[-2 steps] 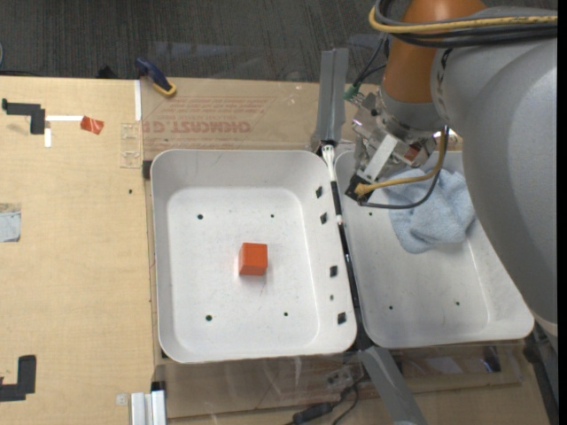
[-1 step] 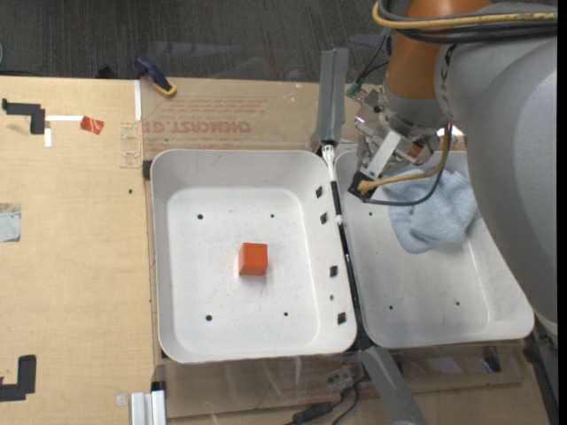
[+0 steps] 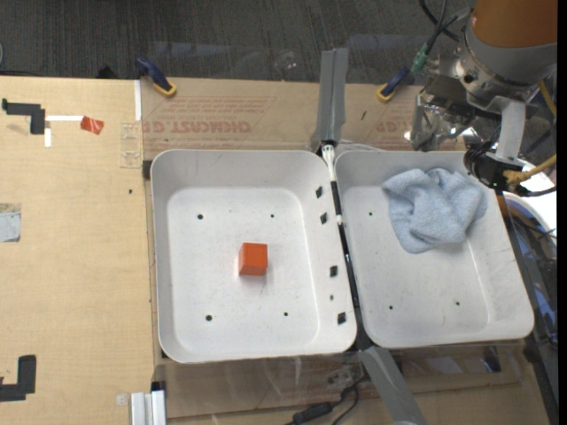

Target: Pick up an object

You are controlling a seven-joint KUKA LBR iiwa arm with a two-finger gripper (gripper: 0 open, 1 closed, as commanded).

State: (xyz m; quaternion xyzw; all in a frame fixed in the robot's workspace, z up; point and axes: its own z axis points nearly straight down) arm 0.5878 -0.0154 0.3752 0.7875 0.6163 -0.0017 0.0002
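An orange cube (image 3: 253, 259) rests flat near the middle of the left bin (image 3: 177, 237). A crumpled pale blue-grey cloth (image 3: 434, 206) lies in the far part of the right bin (image 3: 496, 299). My gripper (image 3: 440, 127) hangs over the far rim of the right bin, just behind the cloth's far edge and apart from the cube. The arm's grey wrist and orange band rise above it at the top right. I see nothing held in the gripper.
Two blue-and-yellow clamps (image 3: 156, 77) (image 3: 395, 81) grip the cardboard sheet behind the bins. A grey bar (image 3: 332, 96) runs back from the seam between the bins. Cables (image 3: 518, 177) hang by the right bin's far right corner. A wooden board (image 3: 71, 255) lies to the left.
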